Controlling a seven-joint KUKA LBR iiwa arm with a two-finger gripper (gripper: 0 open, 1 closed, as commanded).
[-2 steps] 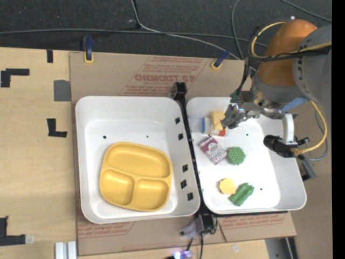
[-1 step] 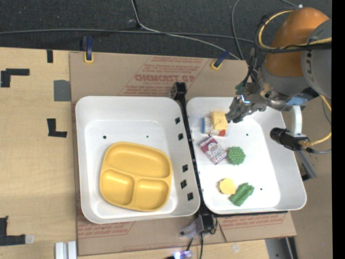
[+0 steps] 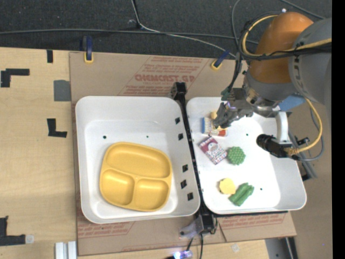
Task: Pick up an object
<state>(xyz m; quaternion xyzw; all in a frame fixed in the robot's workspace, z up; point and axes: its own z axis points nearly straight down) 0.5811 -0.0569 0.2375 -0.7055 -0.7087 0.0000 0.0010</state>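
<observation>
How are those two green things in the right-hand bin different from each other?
The green ball is round and bumpy; the green pod is long and smoother. The ball lies beside a pink-patterned packet; the pod lies nearer the bin's front edge, touching a yellow piece. Both are small, green and in the right bin.

Divided tray lies in left bin; packet and toys in right bin

arm cut by right edge, claw fingers unclear
</observation>
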